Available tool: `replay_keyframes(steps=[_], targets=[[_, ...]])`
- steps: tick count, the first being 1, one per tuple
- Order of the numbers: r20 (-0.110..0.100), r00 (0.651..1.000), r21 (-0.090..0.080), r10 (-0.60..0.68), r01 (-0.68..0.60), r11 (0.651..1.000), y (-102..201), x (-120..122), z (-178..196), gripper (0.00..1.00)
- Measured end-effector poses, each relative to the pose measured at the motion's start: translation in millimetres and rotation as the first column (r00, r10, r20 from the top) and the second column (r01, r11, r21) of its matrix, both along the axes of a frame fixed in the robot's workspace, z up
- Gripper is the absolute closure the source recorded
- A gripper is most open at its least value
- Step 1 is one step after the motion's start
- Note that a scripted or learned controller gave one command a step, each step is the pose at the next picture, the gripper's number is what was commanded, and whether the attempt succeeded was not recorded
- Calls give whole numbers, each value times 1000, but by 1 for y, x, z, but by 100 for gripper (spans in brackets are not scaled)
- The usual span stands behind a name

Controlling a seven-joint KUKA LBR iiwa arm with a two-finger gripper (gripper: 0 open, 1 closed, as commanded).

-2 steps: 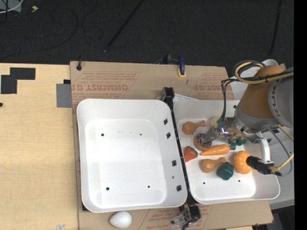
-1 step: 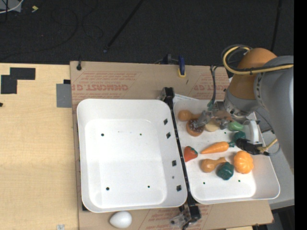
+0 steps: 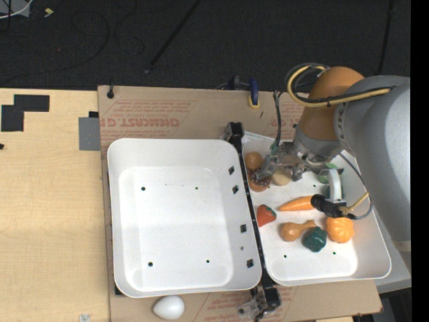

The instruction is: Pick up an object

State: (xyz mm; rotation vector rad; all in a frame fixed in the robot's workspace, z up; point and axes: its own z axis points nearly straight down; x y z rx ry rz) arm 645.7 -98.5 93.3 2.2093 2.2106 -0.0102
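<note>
A white egg-shaped object [image 3: 168,307] lies nearest the camera on the cardboard outside the bins, just below the front rim of the left bin [image 3: 127,180]. In the right bin [image 3: 372,263], toward its front, a dark green piece [image 3: 314,239] sits touching an orange round fruit [image 3: 340,229] on its right and a tan pear-shaped piece [image 3: 295,231] on its left. A little farther back lie a red pepper-like piece [image 3: 266,215] near the divider and a carrot [image 3: 297,204] pointing left. Beyond the carrot, the gripper [image 3: 276,170] is lowered into the back of the bin among a cluster of small things: a brown round piece [image 3: 253,160] just to its left and a pale piece [image 3: 281,178] right at its tip. Whether its fingers are spread or closed, or grasp anything, cannot be made out. The grey arm [image 3: 375,133] with its orange band [image 3: 335,86] rises behind to the right.
</note>
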Motion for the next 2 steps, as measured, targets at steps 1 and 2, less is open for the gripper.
replay_keyframes(steps=[1,2], targets=[[-2,1000,14,-3,3,1000,3,1,11,100],[0,1000,7,-7,7,1000,49,0,66,100]])
